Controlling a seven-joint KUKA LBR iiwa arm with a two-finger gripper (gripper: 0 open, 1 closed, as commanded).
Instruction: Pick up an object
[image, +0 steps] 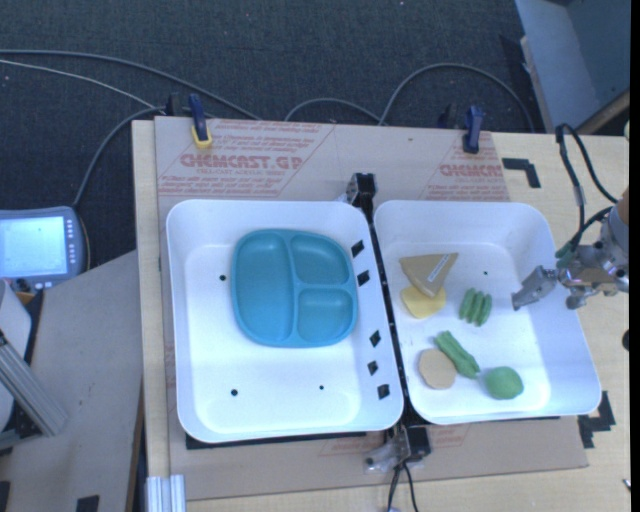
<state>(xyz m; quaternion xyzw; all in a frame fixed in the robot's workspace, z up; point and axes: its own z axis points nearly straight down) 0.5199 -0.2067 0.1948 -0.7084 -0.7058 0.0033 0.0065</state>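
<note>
The right bin (560, 345) holds several small toy foods: a tan wedge (430, 267), a yellow lump (422, 301) just below it, a ridged green piece (475, 306), a long green piece (456, 352), a tan disc (436, 370) and a round green piece (503, 382). My gripper (542, 287) hangs over the right side of this bin, near its right rim, to the right of the ridged green piece and apart from every item. Nothing is seen held in it.
The left bin (200, 330) carries a teal divided plate (295, 288). A black divider strip (372, 300) runs between the bins. Two clamps (200, 125) sit at the bench's back edge. A small monitor (38, 243) stands at far left.
</note>
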